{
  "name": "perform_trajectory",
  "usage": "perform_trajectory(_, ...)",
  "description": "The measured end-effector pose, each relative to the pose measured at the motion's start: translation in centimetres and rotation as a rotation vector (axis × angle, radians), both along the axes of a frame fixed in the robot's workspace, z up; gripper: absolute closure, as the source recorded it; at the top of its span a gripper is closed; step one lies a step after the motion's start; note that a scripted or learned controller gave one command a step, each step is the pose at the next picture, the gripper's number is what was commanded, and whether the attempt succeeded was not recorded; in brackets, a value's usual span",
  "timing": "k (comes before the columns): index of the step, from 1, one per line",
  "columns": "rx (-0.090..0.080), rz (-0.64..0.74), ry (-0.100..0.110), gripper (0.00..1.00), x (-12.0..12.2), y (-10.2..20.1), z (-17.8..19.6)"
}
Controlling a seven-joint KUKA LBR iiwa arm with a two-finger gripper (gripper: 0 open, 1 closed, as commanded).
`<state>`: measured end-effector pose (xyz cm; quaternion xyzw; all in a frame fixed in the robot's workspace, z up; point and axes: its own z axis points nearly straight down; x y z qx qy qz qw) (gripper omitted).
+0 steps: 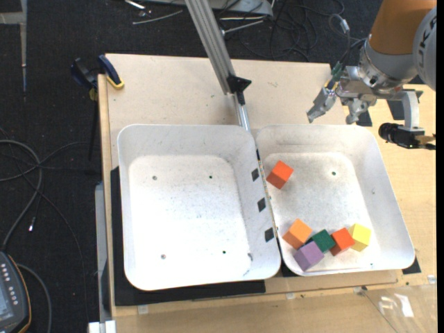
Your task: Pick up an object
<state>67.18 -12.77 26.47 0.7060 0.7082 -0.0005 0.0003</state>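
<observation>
1. The left shallow white plastic bin [139, 144] sits on the pale wooden bench [173, 89] and carries nothing that the task could use.
2. A slanted grey metal bar [211, 37] runs down from the top of the view to the seam between the two bins.
3. The right shallow white plastic bin [374, 151] holds all the candidates. A lone orange-red cube [279, 174] lies tilted in its upper left part, well apart from the rest.
4. Along the bin's near edge five small blocks cluster together: an orange cube [298, 233], a purple cube [309, 255] just below it, a dark green cube [323, 241], a red-orange cube [342, 240] and a yellow cube [361, 236], each touching or just beside its neighbour.
5. The two-finger gripper [340, 106] hangs above the far rim of the right bin, beyond the blocks and well apart from every one of them. Its fingers appear spread, with a gap between them and nothing in it.
6. By my reading the task is at its start: no block is lifted or touched. Choosing a block, descending, closing and raising all remain; the lone orange-red cube looks the easiest target, since nothing crowds it.
</observation>
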Motion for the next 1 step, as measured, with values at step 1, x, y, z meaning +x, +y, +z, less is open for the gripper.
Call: perform_trajectory(1,0.0,-0.008,0.007,0.0,0.79,-6.44,-9.52)
